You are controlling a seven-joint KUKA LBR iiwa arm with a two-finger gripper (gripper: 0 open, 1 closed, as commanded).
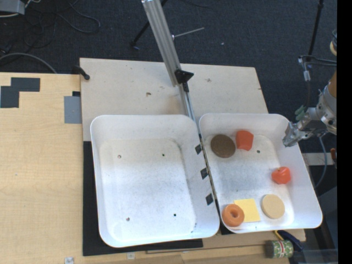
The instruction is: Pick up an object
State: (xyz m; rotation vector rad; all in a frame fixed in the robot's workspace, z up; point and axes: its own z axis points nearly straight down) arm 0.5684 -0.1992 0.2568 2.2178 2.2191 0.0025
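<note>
At right of frame, the end effector (291,136) hangs above the right bin's rim (300,150); whether it is open, I cannot tell. Descending there, it could strike the rim, missing the red piece (281,175).

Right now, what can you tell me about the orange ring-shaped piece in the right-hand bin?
The orange ring is a small doughnut shape with a round hole through its middle and a matte, foam-like look. It lies flat in the near left corner of the right bin, close to the bin's rim. Its right side touches or slightly overlaps the yellow square beside it. The gripper is far off, at the bin's far right edge.
</note>
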